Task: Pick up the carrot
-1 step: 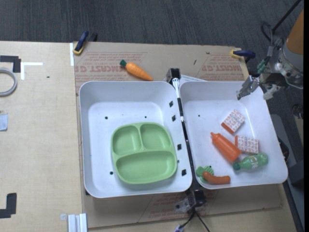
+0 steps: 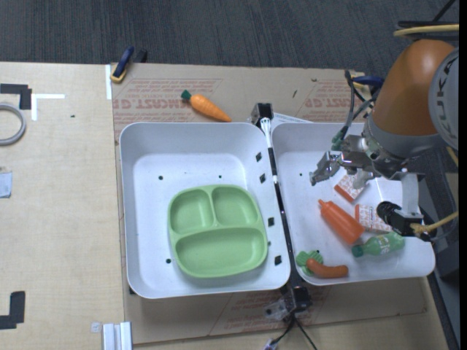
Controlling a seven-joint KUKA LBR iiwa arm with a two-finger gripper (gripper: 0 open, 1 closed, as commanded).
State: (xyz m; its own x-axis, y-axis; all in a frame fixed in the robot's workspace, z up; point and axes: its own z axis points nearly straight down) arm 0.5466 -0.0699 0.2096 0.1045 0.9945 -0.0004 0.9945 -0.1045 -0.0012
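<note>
Right now, arm: grey with an orange band, reaching in from the right and hanging over the right bin (image 2: 299,146).
Claw: (image 2: 326,169) sits low over the upper middle of the right bin, its dark metal fingers pointing left; nothing lies between them, and whether they stand wide or narrow I cannot tell from this angle.
Carrot: (image 2: 206,106) orange with a small green top, lying outside both bins on the brown cardboard (image 2: 164,93) just behind the left bin's back rim, tilted with the green end to the left; well apart from the claw.
Left bin: (image 2: 142,195) holds a light green divided plate (image 2: 217,230) with three compartments, lying flat near its middle.
Right bin contents: an orange bottle-shaped toy (image 2: 340,221) lying at a slant in the middle; a small red-and-white packet (image 2: 349,189) just under the wrist; a green bottle (image 2: 378,246) near the right rim; a second orange vegetable with green leaves (image 2: 321,267) by the front rim.
Surface: pale wood to the left, with a blue clip (image 2: 122,63) at the cardboard's back corner.
Clamps: black clips (image 2: 262,113) where the two bins meet.
</note>
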